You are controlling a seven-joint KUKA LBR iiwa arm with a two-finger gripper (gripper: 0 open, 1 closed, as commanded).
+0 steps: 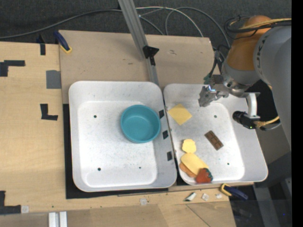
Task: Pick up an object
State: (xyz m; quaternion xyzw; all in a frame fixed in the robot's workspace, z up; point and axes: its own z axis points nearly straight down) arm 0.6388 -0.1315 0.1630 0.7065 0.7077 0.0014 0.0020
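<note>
My gripper (207, 98) hangs over the far part of the right bin (246, 150), just right of a pale yellow square slice (180, 114). Nothing shows between its fingers. Below it in the same bin lie a small brown bar (213, 139), a round yellow piece (189, 146), a yellow wedge (193, 163) on an orange piece, and a red strawberry-like item (204, 176). A teal bowl (139, 123) sits in the left bin (94, 141), near its right side.
A grey metal pole (137, 27) slants down to the bins' shared far edge. Cables (180, 18) trail across the dark floor behind the bench. The arm's grey and orange body (258, 46) fills the upper right.
</note>
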